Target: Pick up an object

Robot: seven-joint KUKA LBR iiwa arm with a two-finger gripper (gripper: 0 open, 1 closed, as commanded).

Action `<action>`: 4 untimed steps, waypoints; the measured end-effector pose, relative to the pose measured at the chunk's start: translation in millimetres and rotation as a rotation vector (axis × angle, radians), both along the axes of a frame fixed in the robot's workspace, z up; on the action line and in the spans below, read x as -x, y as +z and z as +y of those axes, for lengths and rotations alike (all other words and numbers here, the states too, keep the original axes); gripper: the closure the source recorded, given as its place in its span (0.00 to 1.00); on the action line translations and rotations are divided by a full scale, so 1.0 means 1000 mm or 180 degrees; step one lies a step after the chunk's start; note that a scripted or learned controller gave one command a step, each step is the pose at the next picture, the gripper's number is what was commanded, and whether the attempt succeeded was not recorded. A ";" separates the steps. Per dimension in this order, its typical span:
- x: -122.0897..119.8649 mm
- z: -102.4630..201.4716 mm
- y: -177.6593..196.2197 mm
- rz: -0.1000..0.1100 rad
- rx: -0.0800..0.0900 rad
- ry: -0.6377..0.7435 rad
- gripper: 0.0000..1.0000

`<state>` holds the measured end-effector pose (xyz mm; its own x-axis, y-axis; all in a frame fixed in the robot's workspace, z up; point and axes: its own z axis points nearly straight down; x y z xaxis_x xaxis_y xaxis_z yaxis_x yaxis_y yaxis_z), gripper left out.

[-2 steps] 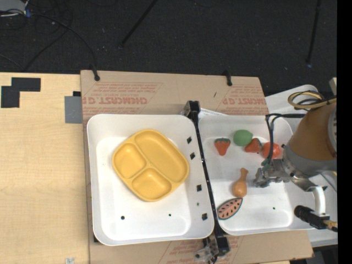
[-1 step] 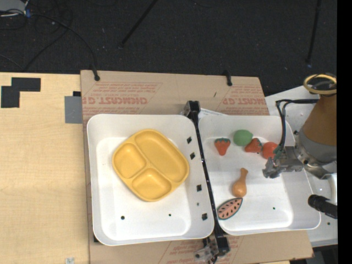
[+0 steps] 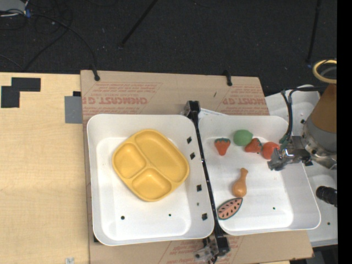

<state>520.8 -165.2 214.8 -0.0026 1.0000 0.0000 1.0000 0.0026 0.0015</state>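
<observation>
The right bin holds several toy foods. A red strawberry lies near its left wall, with a green ball-shaped piece to its right. Two red-orange pieces lie next to the green one. An orange gourd-shaped piece sits mid-bin, and a watermelon slice lies at the front left. My gripper hangs at the bin's right side, just right of the second red-orange piece, close to touching it. Nothing shows between its fingers.
The left bin holds a yellow divided plate. A black divider runs between the bins. Cardboard lies under and behind both bins. The arm's body stands over the right bin's right rim.
</observation>
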 end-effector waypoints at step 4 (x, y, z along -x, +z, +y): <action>-0.020 0.102 0.053 0.0020 -0.0005 0.0002 1.00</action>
<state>540.7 -63.5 267.3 -0.0033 1.0000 0.0014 1.0000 0.0033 -0.0049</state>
